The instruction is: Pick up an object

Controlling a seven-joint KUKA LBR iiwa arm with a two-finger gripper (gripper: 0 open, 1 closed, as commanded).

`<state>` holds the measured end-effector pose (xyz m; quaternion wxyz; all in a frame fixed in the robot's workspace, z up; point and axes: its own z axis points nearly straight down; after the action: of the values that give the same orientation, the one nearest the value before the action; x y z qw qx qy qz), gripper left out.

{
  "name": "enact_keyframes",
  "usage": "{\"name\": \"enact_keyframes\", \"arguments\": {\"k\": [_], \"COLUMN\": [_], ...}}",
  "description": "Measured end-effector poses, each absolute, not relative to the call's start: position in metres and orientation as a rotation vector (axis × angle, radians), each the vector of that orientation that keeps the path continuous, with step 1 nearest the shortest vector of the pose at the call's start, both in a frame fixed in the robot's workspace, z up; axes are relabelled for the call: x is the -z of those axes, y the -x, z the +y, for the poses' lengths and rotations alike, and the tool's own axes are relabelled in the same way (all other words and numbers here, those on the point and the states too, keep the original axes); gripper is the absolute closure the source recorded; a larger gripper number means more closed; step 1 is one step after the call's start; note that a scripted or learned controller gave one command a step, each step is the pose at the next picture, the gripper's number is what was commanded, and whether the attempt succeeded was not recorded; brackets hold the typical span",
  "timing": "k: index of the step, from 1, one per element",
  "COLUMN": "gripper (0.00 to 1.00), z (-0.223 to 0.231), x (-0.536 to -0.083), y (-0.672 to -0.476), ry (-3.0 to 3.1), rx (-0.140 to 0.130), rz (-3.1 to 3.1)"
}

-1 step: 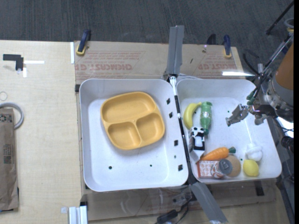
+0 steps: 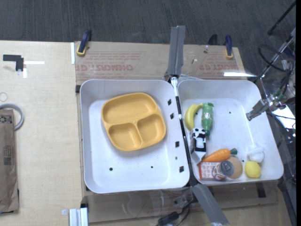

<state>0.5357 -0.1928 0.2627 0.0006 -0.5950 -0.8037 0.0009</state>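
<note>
The right bin point(image 2: 235, 107) holds several small objects along its left and front sides. A yellow banana point(image 2: 190, 115) lies beside a green bottle point(image 2: 207, 119). Below them is a black-and-white toy point(image 2: 199, 141), then an orange carrot point(image 2: 219, 155). At the front edge sit a red-and-white packet point(image 2: 210, 171), a round tan can point(image 2: 231, 167), a yellow lemon point(image 2: 253, 169) and a small white object point(image 2: 256, 153). A yellow divided plate point(image 2: 134, 121) lies in the left bin point(image 2: 94, 168).
A grey divider bar point(image 2: 177, 51) stands between the bins at the back. A grey clamp-like piece point(image 2: 257, 111) juts over the right bin's right wall, with cables beyond it. Cardboard point(image 2: 127, 62) with blue clips lies behind the bins. A brown bag point(image 2: 7, 154) sits far left.
</note>
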Motion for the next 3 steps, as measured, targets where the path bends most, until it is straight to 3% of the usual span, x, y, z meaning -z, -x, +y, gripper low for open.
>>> {"name": "enact_keyframes", "arguments": {"k": [1,3], "gripper": [1.0,1.0], "z": [-0.194,-0.195], "x": [-0.27,-0.283], "y": [-0.537,-0.54], "ry": [1.87,1.87], "rx": [-0.005,-0.01], "rz": [-2.522,-2.518]}}
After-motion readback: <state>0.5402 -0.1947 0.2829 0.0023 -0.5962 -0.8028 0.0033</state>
